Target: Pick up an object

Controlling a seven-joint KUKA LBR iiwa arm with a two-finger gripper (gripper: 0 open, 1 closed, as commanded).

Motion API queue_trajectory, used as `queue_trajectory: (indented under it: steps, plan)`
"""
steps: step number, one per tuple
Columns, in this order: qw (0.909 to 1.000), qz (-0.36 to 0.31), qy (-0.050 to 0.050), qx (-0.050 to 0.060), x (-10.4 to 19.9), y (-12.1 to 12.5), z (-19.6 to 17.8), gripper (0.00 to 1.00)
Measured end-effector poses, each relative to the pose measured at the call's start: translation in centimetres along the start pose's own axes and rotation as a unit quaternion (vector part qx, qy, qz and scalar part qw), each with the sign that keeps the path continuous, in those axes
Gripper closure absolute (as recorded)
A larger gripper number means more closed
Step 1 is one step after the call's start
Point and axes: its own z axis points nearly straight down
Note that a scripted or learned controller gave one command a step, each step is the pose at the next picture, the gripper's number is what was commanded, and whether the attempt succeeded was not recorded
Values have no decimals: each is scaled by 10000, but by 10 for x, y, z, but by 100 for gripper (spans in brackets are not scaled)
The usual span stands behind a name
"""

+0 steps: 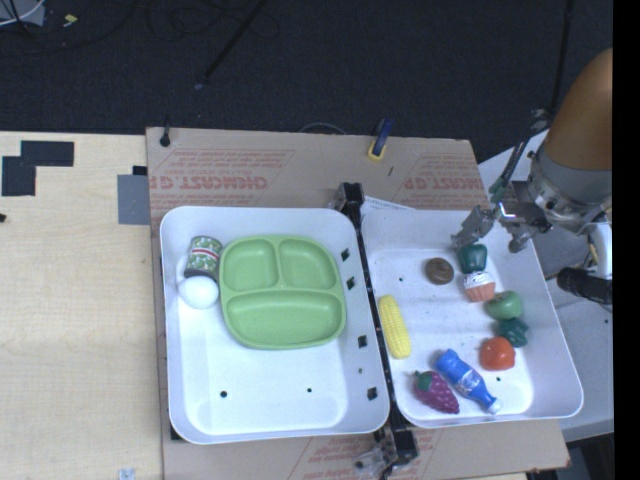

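Observation:
My gripper [495,235] hangs over the far side of the right bin [560,388], its two fingers spread open with nothing between them. Just below its left finger [470,230] sits a dark teal toy [472,258], with a pink and orange cupcake-like toy [480,288] right under that. A brown round piece [438,270] lies to their left. Further toward the front are a green vegetable [505,305], a red tomato [497,354], a blue bottle [466,378], purple grapes [436,392] and a yellow corn cob [395,326].
The left bin [190,398] holds a green divided plate [282,291], a small can [204,256] and a white ball [199,291]. A raised divider [365,298] separates the two bins. The arm's grey body with its orange band [585,118] rises at the right.

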Motion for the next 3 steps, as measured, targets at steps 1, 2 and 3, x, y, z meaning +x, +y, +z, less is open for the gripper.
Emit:
queue_trajectory:
  steps: [1, 2, 3]
  plan:
    - [10000, 0, 2, 1, -8, -3, 54, 0]
    - [10000, -1, -2, -8, -16, 0, 105, 0]
    - [10000, 9, -35, -80, -17, 4, 143, 0]
